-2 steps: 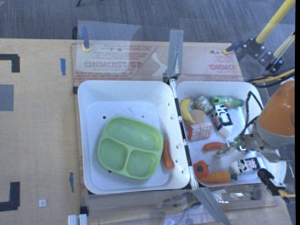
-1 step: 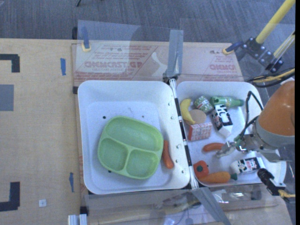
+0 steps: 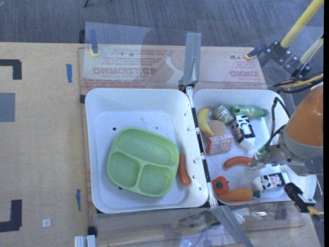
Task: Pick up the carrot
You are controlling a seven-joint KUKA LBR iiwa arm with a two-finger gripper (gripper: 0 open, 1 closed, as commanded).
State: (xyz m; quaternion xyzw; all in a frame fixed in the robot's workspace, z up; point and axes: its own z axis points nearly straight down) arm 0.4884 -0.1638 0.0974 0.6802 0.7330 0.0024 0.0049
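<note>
The carrot [image 3: 238,194], orange with a green stub at its right end, lies along the front wall of the right bin [image 3: 267,94]. A red vegetable [image 3: 220,183] touches its left end. My gripper [image 3: 261,157] hangs over the right side of this bin, above and behind the carrot, close to the right end of an orange sausage [image 3: 236,162]. The grey wrist and orange band cover the bin's right edge. Nothing shows between the gripper and the carrot.
The right bin also holds a banana [image 3: 204,121], a green bottle [image 3: 248,110], a pink box [image 3: 218,144] and small cartons [image 3: 271,180]. The left bin [image 3: 97,138] holds a green divided plate [image 3: 142,161] and another orange sausage [image 3: 183,170].
</note>
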